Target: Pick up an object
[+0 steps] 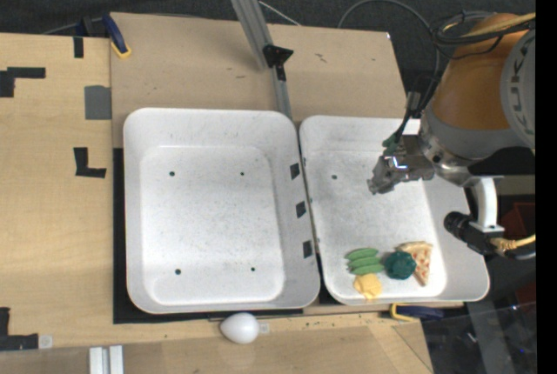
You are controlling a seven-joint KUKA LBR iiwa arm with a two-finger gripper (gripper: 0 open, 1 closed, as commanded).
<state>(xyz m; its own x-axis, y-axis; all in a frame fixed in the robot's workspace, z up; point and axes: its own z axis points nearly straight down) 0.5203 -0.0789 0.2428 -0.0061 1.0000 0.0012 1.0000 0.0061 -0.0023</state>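
My gripper (381, 182) hangs over the middle of the right bin (348, 216), reaching in from the right. Nothing shows between its fingers. Near the bin's front edge lies a small cluster of toy food: a green pea pod (364, 259), a yellow piece (368, 284), a dark green broccoli-like piece (400, 265) and a pizza slice (421, 260). The gripper is well behind that cluster, apart from it.
The left bin (209, 207) sits beside the right one, joined by dark clips along the shared edge. A white egg-shaped object (239, 328) lies on the bench in front of the left bin. A grey metal bar (248, 7) slants down from the back.
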